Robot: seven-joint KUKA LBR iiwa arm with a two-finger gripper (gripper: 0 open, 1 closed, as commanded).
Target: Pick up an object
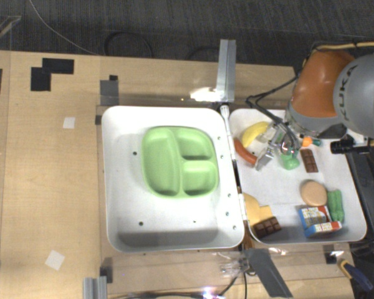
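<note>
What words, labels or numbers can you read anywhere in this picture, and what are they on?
"KU": dark letters running down the grey arm, cut off at the picture's right edge.
Small box in the right bin: red, white and blue print, too blurred to read.
Chocolate bar: no readable text.
Green tray: no text.

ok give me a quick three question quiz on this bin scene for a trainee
1. True or false: the green divided tray sits in the left bin.
2. Which bin is the gripper over? A) left B) right
3. What yellow thing lies beside the gripper?

Key: 1 true. 2 B, the right bin. 3 the banana.
</note>
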